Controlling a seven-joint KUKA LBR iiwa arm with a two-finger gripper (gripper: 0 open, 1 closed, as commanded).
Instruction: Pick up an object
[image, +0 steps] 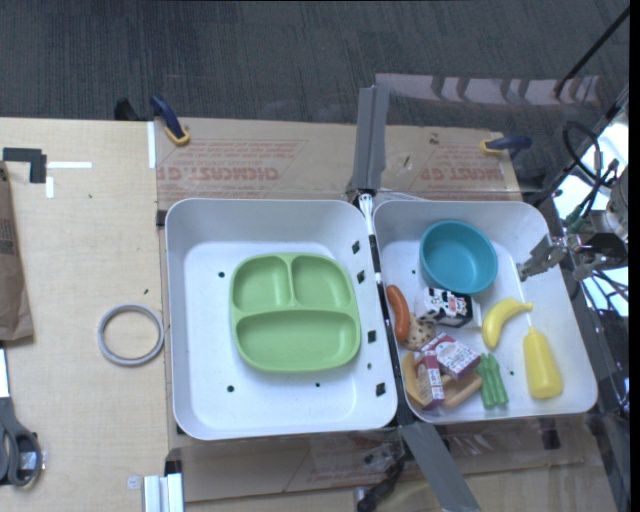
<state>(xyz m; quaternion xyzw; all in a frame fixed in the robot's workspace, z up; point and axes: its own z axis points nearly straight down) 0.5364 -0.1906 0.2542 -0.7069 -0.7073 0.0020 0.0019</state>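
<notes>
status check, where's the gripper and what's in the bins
Gripper at right bin's right rim, holding nothing visible. Blue bowl, banana, yellow bottle crowded in right bin. Green plate alone in left bin.

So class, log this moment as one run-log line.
stage: pre-grasp | gripper: over right bin far-right rim, holding nothing | nearest: blue bowl, banana | left bin: green divided plate

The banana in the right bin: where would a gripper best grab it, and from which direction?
Probably the banana is best gripped across its thick middle, coming straight down from above. It lies flat and curved, with bare floor on both long sides, while its ends taper. The yellow bottle sits close below, so the fingers should avoid that side.
</notes>
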